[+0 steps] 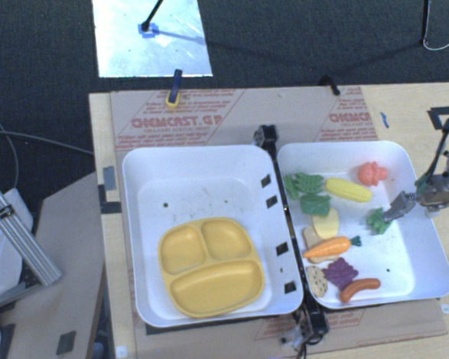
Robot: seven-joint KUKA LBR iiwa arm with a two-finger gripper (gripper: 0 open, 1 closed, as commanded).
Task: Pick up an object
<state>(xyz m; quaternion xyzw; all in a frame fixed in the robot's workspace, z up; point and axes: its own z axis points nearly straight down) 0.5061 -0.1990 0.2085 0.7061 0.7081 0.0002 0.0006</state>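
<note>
gripper (399, 206) is seen over the right bin (426, 272); its jaw state cannot be told. a green vegetable (377, 221) is found just beside the tips, contact unclear. corn (348, 190) is placed farther left.

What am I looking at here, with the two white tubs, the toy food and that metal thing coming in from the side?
One camera looks down at a slant on a bench. The metal thing is a robot arm reaching in from the right; its hand is low over the right bin, beside a small green toy. I cannot tell whether it grips anything. That bin holds toy food: corn, a carrot, a sausage, purple grapes and more. The left bin holds a yellow divided plate.
</note>
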